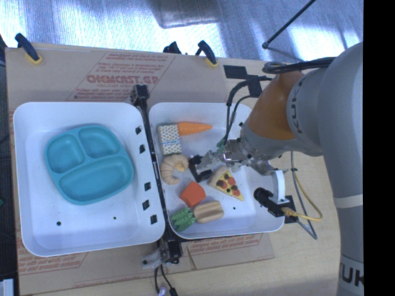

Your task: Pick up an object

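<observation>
Camera view: six toy foods (225,184), one plate (89,163).

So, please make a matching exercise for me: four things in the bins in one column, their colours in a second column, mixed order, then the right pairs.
Things:
1. divided plate
2. carrot
3. croissant
4. pizza slice

Colours:
A. orange
B. yellow with red spots
C. light blue
D. pale tan

Pairs: 1-C, 2-A, 3-D, 4-B

Blue divided plate (91,163) in left white bin (24,227), cardboard sheet (111,73) beneath, clamps (28,48)
</observation>
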You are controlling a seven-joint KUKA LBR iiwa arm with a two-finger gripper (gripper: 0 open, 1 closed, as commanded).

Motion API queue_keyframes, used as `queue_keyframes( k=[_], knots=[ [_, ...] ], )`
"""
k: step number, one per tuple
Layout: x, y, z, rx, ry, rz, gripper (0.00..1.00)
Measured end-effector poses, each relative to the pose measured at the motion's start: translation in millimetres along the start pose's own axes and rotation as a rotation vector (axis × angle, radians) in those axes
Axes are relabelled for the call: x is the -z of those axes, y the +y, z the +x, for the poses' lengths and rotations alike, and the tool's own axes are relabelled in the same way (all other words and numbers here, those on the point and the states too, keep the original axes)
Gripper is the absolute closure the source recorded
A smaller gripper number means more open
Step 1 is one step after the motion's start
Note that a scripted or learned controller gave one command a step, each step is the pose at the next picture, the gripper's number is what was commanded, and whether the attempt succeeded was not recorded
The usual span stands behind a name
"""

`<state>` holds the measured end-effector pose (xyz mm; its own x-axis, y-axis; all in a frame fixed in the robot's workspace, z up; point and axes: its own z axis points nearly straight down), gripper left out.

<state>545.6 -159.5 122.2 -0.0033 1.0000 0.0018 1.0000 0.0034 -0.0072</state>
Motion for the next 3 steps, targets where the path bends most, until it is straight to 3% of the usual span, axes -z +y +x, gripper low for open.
queue_keyframes(
  k=[1, 2, 3],
  knots=[
    [-24.2, 43.2, 23.4, 0.197, -0.004, -0.01, 0.0],
    [-27.0, 78.9, 61.3, 0.063, -0.004, -0.01, 0.0],
    [-30.0, 110.8, 62.1, -0.151, -0.001, -0.002, 0.0]
  ],
)
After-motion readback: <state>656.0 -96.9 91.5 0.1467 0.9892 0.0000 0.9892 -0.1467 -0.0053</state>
